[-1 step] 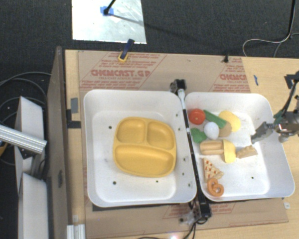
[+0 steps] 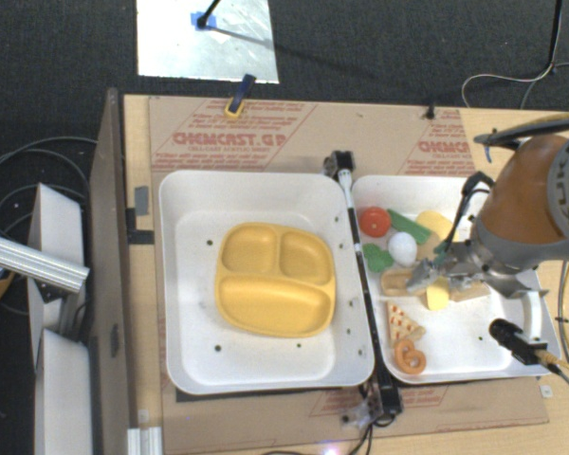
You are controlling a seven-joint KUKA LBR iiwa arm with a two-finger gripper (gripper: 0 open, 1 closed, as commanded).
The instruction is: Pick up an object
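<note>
Camera view: the gripper [image 2: 425,278] sits low in the right bin [image 2: 474,354] among the toy food, beside the egg [image 2: 402,247] and a yellow piece [image 2: 437,298]. Whether it pinches anything, I cannot tell. This looks like the grasp step; next comes a firm close, then a straight lift.

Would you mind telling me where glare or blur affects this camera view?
Camera view: the shiny sheet on the floor glares white; the white egg is nearly washed out; the gripper over the right bin looks soft; the yellow tray is evenly lit.
</note>
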